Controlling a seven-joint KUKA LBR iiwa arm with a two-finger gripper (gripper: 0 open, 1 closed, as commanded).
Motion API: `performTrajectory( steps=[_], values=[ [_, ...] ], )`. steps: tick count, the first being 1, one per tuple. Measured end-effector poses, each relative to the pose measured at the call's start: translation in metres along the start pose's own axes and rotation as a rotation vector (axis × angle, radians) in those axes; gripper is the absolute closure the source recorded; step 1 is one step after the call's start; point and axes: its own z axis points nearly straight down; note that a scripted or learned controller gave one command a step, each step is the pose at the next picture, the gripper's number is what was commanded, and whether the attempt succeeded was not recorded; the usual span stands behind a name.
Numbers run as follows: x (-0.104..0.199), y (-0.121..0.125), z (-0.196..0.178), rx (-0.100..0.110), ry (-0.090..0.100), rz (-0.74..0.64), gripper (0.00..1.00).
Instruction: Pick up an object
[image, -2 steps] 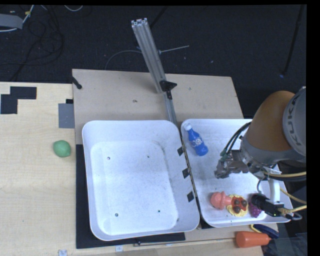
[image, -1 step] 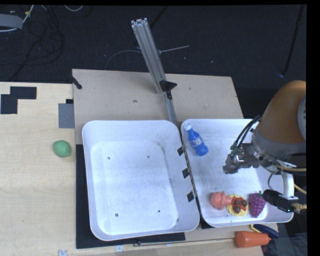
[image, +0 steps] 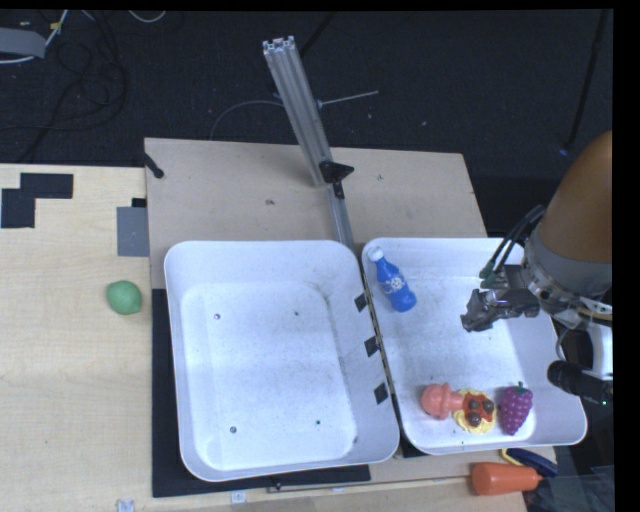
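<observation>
White plastic formed both shallow bins on the table (image: 250, 190). The left bin (image: 190, 270) sat beside the right bin (image: 440, 255), their inner walls touching along a row of black clips. In the right bin, a blue bottle (image: 394, 283) with a white cap lay tilted near the upper left corner. Along the near wall rested a pink toy (image: 437, 399), a yellow and red toy (image: 476, 411) touching it, and a purple grape bunch (image: 515, 407) just beside that. The grey arm reached in from the right, and its claw (image: 483, 312) hung over the middle of the right bin, well apart from the bottle and from the toys. Whether the claw was spread or closed could not be told; nothing showed gripped in it. A green ball (image: 125, 297) lay on the table left of the bins, and an orange object (image: 503, 478) lay below the right bin.
</observation>
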Motion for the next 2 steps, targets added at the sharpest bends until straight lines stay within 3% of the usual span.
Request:
performTrajectory(
  steps=[2],
  values=[
    [0.105,-0.005,0.009,0.004,0.001,-0.004,1.0]
  ],
)
